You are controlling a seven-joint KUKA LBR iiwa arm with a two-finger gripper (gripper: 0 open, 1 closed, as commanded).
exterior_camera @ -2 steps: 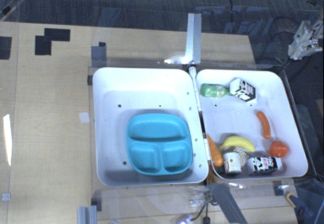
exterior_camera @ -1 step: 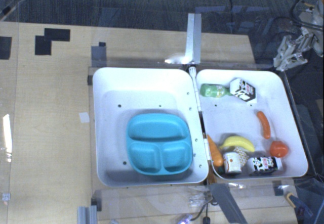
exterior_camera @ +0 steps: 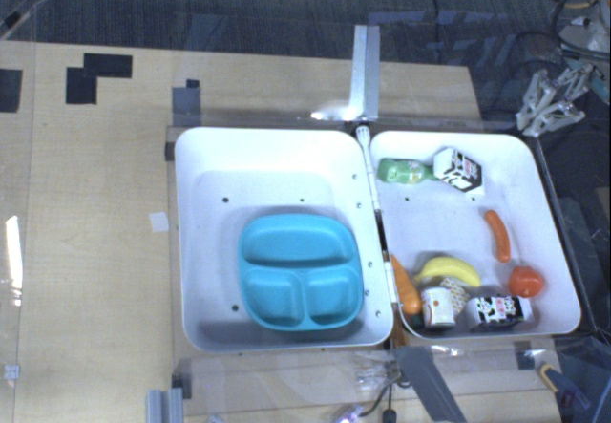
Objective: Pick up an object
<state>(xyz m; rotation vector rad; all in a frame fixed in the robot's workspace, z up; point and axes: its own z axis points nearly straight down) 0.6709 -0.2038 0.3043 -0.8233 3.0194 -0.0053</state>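
Gripper (exterior_camera: 552, 106) parked off right bin's (exterior_camera: 535, 221) far-right corner, fingers splayed open, empty. Nearest picks: milk carton (exterior_camera: 457, 169), down-left; sausage (exterior_camera: 496, 234) below, long axis near-vertical.

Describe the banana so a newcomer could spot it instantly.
Look in the right bin, the one crowded with small items, and go to its near edge. The banana lies there just above a small can, with a carrot to its left along the divider. It is the only yellow, curved thing; its neighbours are orange, red or printed black and white.
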